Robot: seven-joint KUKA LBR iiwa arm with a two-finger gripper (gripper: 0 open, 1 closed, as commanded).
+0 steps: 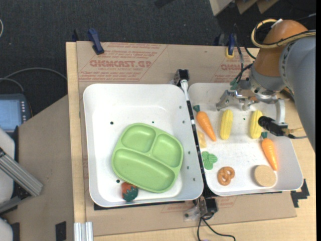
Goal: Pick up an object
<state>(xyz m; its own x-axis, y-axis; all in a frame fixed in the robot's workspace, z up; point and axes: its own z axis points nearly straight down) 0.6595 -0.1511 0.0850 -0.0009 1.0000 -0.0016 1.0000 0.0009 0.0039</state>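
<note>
Camera view: gripper [249, 100] above the right bin's [296, 181] far end.
Fingers: state cannot be told.
Corn cob [226, 123]: just below the gripper.
Second corn cob [256, 123]: right of the first.
Carrot [205, 125]: left of the first cob.
Second carrot [270, 153]: near-right of the cobs.
Pretzel [226, 175]: nearer than the first cob.

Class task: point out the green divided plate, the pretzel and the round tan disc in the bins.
green divided plate [146, 157]: camera view, on its middle ridge.
pretzel [225, 175]: camera view, centre.
round tan disc [264, 175]: camera view, top face.
</note>
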